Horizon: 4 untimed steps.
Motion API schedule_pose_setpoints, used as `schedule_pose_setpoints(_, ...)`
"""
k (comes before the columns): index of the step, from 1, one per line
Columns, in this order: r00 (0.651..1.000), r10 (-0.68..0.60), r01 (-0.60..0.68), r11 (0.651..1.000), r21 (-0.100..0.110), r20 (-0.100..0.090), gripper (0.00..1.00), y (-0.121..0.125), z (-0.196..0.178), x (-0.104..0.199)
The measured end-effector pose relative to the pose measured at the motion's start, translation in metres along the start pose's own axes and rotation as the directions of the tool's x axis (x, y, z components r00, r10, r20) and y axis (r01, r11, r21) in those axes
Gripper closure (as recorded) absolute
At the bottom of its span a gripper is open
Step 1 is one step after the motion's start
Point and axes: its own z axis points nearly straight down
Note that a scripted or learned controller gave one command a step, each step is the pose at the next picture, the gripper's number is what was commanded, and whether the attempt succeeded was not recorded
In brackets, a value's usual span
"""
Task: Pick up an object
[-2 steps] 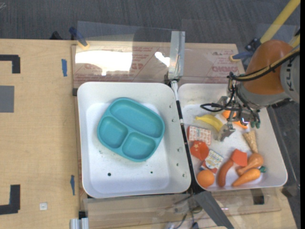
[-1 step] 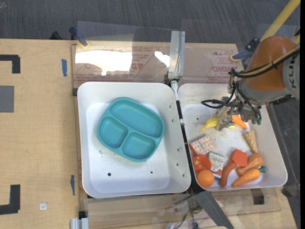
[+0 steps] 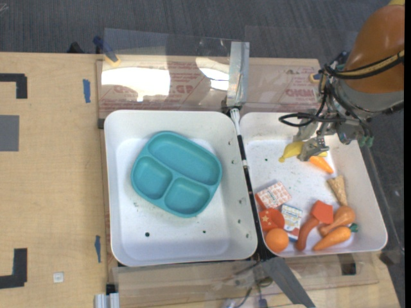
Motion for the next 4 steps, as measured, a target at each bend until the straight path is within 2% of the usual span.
schedule_pose_setpoints(1, 0.975, -0.222, 0.222, 0.975, -0.004, -0.009, 1.00, -0.039, 0.135, 0.002)
schedule_pose_setpoints(2, 0.886, -0.464, 0.464, 0.886, 0.001, -0.003, 1.00, -0.131, 0.072, -0.062)
schedule_pose_setpoints(3, 0.881, -0.474, 0.474, 0.881, -0.003, -0.002, 1.00, -0.058, -0.001, -0.046)
schedule_pose_setpoints(4, 0.866, -0.499, 0.499, 0.866, -0.007, -0.005, 1.00, -0.004, -0.031, 0.021)
